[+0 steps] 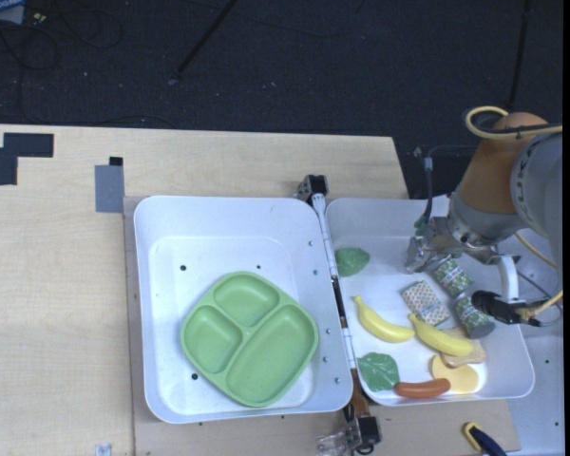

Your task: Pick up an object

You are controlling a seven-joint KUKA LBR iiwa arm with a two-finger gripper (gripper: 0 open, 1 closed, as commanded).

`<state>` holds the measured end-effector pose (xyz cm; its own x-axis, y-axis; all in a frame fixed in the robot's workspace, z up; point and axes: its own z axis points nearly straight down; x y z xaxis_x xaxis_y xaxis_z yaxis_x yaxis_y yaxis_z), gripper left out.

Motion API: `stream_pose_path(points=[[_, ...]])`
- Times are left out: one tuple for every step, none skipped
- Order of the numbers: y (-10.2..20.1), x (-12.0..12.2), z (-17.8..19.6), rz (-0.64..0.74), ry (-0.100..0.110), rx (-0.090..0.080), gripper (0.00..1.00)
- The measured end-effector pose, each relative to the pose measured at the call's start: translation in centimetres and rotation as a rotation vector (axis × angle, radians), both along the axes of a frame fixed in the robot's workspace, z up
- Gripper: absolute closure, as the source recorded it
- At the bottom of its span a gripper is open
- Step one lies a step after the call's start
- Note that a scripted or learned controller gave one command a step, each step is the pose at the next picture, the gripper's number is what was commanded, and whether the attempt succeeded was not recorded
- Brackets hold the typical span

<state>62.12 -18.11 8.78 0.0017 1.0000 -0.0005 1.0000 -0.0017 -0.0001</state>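
Two shallow white bins sit side by side on the light wooden tabletop (pixel 57 331). Left bin (pixel 171 226) holds a green three-compartment plastic plate (pixel 249 338), lying flat toward the bin's near side.

Right bin (pixel 380 218) holds the pickable items. Landmark: the bigger yellow toy banana (pixel 381 323), roughly mid-bin.
- Pale green leaf-shaped piece (pixel 351 260): above the banana, toward the far-left corner, near the divider between the bins.
- Darker green leaf-shaped piece (pixel 378 370): below the banana, near the front wall.
- Red-orange toy sausage (pixel 422 388): below-right of the banana, just beside the darker leaf.
- Second yellow banana (pixel 444 338): right of the first, their ends near or touching.
- Flat yellowish-tan piece (pixel 461 370): below the second banana, partly under it.
- Small patterned packet (pixel 425 300): up-right of the first banana, tilted.
- Two patterned cylindrical cans (pixel 462 298): right of the packet, lying at a slant.

Grey arm with orange band (pixel 499 174) reaches in from the right. Claw (pixel 429 253) sits low over the far-right part of the right bin, up-right of the banana, just above the packet and the upper can. Finger state: cannot tell. No item visibly between them.
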Motion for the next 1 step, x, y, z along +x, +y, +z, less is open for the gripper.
stream_pose_path(points=[[1.36,2.35,-0.06,0.004,0.0,0.0,1.0]])
